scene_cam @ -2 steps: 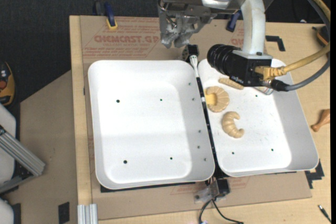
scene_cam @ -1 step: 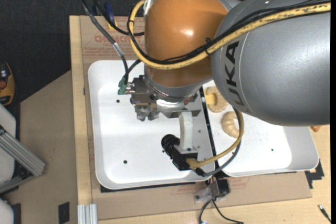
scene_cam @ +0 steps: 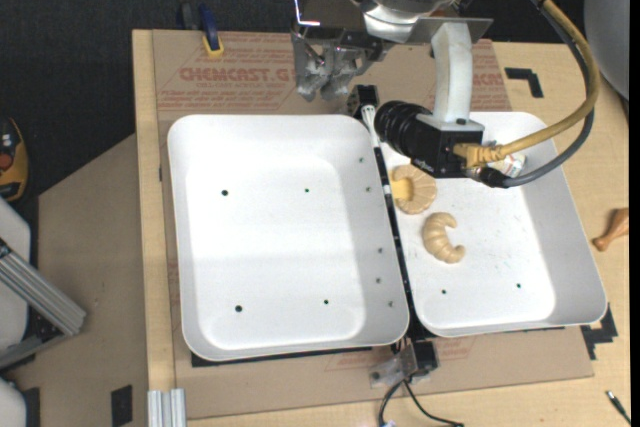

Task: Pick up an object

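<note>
Two tan pastry-like objects lie in the right bin point(scene_cam: 520, 255), near its left wall. One is a round piece point(scene_cam: 412, 188). The other is a curved croissant shape point(scene_cam: 443, 237), just in front of it. My gripper point(scene_cam: 326, 73) hangs under the arm's wide wrist, over the cardboard just behind the back edge of the left bin point(scene_cam: 270, 235). It is well left of and behind both pastries, and nothing shows in it.
A black cylindrical fitting point(scene_cam: 425, 137) with a yellow cable point(scene_cam: 560, 120) hangs over the back left corner of the right bin, partly covering the round piece. A blue and yellow clamp point(scene_cam: 208, 27) sits at the cardboard's back left corner.
</note>
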Action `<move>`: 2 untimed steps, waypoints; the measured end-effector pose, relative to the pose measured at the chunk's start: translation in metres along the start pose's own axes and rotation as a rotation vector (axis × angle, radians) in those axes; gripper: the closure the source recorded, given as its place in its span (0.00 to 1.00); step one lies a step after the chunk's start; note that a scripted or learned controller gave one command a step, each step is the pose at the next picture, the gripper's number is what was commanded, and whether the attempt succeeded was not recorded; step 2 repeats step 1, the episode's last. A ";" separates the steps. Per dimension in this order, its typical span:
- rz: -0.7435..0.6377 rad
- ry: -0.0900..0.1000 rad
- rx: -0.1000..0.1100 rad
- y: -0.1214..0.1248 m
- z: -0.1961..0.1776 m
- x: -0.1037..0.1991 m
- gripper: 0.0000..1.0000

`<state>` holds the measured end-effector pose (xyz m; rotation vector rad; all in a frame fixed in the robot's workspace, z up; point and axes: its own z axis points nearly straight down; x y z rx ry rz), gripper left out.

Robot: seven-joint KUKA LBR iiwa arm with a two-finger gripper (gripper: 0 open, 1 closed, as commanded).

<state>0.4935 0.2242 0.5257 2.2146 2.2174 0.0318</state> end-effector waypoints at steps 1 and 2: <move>0.000 -0.009 0.020 -0.001 0.010 0.000 0.00; 0.000 -0.009 0.020 -0.001 0.010 0.000 0.00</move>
